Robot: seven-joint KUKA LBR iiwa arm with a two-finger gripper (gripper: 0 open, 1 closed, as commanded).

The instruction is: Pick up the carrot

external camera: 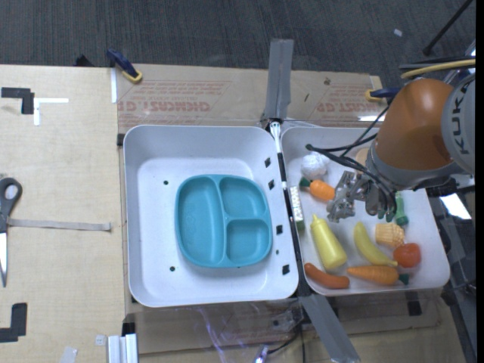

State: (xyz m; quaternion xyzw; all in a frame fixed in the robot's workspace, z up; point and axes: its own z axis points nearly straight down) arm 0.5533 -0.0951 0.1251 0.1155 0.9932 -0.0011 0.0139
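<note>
Two carrot-like toys lie in the right bin (423, 203). A short orange carrot (321, 190) with a green top lies near the bin's left wall. A longer orange carrot (373, 274) with a green end lies along the front wall. My gripper (342, 205) hangs just right of the short carrot and slightly nearer the front, over the bin floor above a yellow bottle (327, 242). Nothing shows in its grasp. The arm's orange band (416, 123) covers the bin's back right part.
The right bin also holds a white lump (314, 164), a banana (370, 246), corn (390, 235), a tomato (408, 255), a reddish sausage (327, 278) and a green piece (400, 217). The left bin (144, 203) holds a blue divided plate (224, 221). Scissors (6, 203) lie far left.
</note>
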